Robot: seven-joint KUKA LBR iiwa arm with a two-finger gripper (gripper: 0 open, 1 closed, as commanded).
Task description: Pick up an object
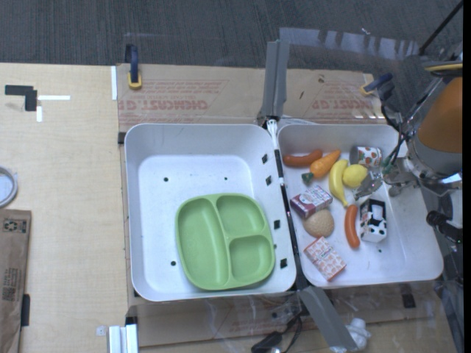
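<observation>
Far to the gripper's [372, 185] left a green plate [224, 241] lay in the left bin [132, 197]; nearer, in the right bin [405, 250], a banana [337, 184] lay just to its left; a lemon [355, 175] sat right against its tip; a black-and-white toy [374, 223] lay just below it. The gripper was low over the pile; whether it was spread or closed I couldn't tell; nothing was plainly held. It looked like the reaching step; next, I'd judge, it needed to close squarely on the lemon, then lift.
</observation>
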